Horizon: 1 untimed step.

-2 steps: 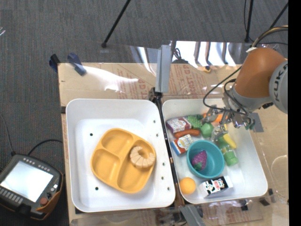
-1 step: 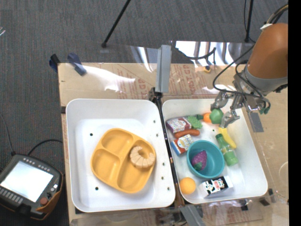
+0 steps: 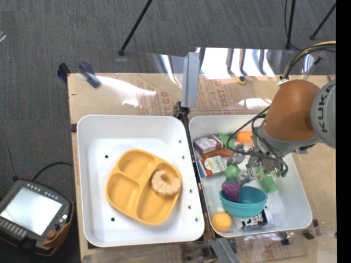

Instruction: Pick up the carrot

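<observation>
A: What lies in the left bin (image 3: pixel 88 147)?

B: A yellow plate (image 3: pixel 123 193) with three wells, smooth plastic. A ridged tan pastry ring (image 3: pixel 166 183) sits in its right well. Nothing there concerns the task.

A: And the right bin (image 3: pixel 301 201)?

B: It is crowded. A small carton (image 3: pixel 208 144) lies at the far left, and the carrot (image 3: pixel 218 154) is just on its near side: a slim orange taper, long axis running left to right. Nearer sit purple grapes (image 3: pixel 231 190) at the rim of a teal bowl (image 3: pixel 245 203), and a round orange (image 3: pixel 221 222).

A: Where is the gripper (image 3: pixel 258 167)?

B: Over the middle of the right bin, under the arm's orange band. The carrot lies to its left and slightly farther back, close by but apart.

A: Open or closed?

B: The view is too cluttered to tell. Nothing visibly sits in it. Judging by this, the carrot remains unpicked.
</observation>
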{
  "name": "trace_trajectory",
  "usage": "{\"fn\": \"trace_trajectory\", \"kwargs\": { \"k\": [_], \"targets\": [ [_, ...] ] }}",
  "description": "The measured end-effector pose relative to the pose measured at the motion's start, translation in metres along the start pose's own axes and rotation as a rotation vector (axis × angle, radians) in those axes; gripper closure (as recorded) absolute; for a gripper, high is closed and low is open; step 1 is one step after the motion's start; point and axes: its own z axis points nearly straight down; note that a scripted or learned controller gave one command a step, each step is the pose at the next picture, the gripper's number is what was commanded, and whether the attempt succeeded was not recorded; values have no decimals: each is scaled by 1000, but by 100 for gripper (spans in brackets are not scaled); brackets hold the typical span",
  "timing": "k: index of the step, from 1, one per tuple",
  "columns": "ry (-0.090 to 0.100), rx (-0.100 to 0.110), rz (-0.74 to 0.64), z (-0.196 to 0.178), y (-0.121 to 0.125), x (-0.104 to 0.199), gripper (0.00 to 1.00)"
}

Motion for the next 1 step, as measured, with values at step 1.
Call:
{"fn": "trace_trajectory", "kwargs": {
  "k": [1],
  "targets": [
    [-4, 3, -19, -48, -81, -30, 100]
  ]
}}
